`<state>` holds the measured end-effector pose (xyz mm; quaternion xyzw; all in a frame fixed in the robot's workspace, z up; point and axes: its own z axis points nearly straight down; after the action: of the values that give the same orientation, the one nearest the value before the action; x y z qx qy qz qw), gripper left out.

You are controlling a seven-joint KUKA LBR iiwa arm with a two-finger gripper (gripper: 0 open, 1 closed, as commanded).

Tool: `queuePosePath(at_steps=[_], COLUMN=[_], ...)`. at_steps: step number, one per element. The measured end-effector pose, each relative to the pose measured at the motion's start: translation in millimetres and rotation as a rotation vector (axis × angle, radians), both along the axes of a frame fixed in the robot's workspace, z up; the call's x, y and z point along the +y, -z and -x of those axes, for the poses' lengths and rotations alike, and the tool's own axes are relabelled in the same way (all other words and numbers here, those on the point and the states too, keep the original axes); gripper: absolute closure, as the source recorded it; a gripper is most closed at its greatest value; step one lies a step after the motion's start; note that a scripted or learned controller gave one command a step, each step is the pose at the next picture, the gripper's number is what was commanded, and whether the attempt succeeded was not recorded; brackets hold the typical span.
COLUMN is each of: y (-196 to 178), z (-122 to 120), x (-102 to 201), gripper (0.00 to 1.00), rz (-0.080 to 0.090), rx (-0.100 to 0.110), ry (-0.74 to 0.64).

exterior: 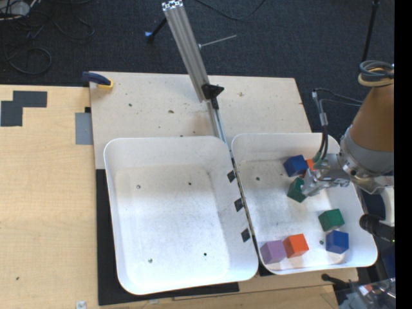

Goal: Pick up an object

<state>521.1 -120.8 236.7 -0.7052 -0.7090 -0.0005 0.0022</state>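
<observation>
A ribbed aluminium rail slants across the pale worktop, black clamp partway down it. Blue-and-yellow tool lies at the board's far-left corner. Cables sprawl on dark carpet.

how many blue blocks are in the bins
2, both in the right bin: one blue block near its upper middle beside the tool, another at its lower right. The arm may hide more.
</observation>
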Motion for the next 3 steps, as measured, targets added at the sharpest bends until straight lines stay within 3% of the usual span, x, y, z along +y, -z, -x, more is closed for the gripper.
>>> queuePosePath(at_steps=[3], y=[22], z=[5], x=[161], gripper=[1.00], rz=[0.000], rx=[0.003], ry=[0.000])
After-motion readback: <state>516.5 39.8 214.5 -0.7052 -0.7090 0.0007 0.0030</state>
